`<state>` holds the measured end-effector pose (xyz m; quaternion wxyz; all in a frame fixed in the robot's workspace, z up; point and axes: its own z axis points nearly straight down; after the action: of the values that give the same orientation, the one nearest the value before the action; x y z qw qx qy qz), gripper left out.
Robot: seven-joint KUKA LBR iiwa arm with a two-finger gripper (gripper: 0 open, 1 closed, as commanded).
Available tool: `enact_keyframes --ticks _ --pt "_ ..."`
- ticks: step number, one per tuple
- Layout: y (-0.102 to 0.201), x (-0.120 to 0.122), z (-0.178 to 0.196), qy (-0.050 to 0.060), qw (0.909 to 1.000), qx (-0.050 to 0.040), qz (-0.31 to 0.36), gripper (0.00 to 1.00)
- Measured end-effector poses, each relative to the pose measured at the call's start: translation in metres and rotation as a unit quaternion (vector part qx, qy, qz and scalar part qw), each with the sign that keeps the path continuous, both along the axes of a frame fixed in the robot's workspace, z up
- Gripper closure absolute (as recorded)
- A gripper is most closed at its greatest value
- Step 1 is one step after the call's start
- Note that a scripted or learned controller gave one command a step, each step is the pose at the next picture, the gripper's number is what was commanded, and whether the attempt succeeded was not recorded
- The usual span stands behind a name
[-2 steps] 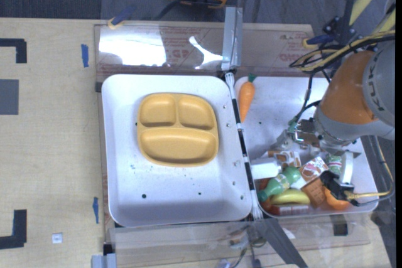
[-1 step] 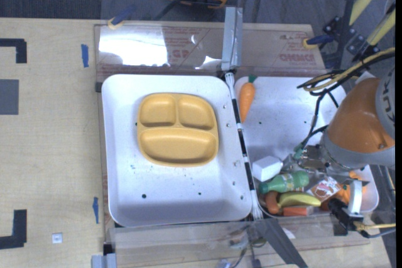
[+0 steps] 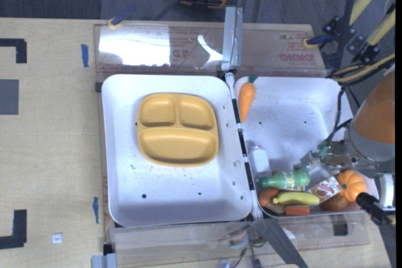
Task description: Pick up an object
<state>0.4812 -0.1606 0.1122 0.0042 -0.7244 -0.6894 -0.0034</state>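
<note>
Yellow smooth divided tray fills the left bin; the tool's opening is unclear.

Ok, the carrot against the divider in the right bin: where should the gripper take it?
Probably across the thick orange middle of the carrot, coming straight down. It lies lengthwise along the divider, green top toward the back wall, so one finger must slip in on the divider side, the other on the open side.

A yellow divided plate lies in the left bin.
</note>
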Motion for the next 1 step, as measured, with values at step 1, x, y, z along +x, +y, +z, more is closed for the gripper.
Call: enact_keyframes --ticks 1 --pt "0.0475 0.0010 -0.0255 -0.005 0.9995 -0.0066 0.032 0.00"
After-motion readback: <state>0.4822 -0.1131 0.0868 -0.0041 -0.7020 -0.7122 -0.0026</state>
